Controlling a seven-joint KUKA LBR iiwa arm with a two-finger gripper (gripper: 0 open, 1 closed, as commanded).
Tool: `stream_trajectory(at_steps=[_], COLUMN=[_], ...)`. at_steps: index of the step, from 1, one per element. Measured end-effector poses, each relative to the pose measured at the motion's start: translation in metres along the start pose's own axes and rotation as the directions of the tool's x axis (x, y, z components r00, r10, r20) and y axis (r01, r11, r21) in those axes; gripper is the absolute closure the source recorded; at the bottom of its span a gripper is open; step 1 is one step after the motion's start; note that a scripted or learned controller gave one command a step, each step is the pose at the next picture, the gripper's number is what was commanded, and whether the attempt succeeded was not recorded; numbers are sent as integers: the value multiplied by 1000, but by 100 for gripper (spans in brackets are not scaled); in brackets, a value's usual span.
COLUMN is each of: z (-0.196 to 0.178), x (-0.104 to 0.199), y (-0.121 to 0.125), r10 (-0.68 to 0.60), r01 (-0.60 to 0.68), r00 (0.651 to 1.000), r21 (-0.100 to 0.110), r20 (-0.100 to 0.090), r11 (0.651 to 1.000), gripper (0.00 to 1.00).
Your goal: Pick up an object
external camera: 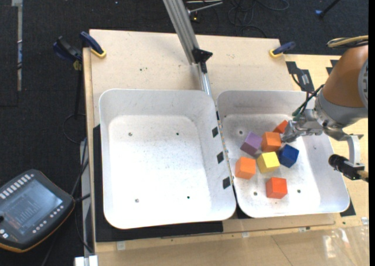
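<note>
Right bin (328, 197): small coloured cubes (266, 161) clustered; gripper (291, 134) low among them, finger state unclear.

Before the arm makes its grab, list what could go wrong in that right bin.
1. The blocks are packed: the orange cube, purple cube, yellow cube and blue cube touch or nearly touch, so the gripper may shove neighbours rather than close on one.
2. A red-orange block sits partly hidden at the gripper, so it could get nudged.
3. The cluster lies near the right bin centre; pushed cubes could scatter toward its walls.
</note>
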State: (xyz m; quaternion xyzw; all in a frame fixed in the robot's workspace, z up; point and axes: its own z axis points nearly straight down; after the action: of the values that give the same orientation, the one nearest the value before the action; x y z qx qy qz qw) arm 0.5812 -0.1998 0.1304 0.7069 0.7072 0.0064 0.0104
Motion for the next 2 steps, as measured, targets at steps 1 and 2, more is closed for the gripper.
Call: stream_trajectory(at_steps=[1,2], z=[-59,-110], x=[-10,-17], y=[3,-2], r10=[0,1], r01=[0,0], r00=[1000,1000], r21=[16,17], r20=[-2,-2], r11=[1000,1000], gripper=[100,100])
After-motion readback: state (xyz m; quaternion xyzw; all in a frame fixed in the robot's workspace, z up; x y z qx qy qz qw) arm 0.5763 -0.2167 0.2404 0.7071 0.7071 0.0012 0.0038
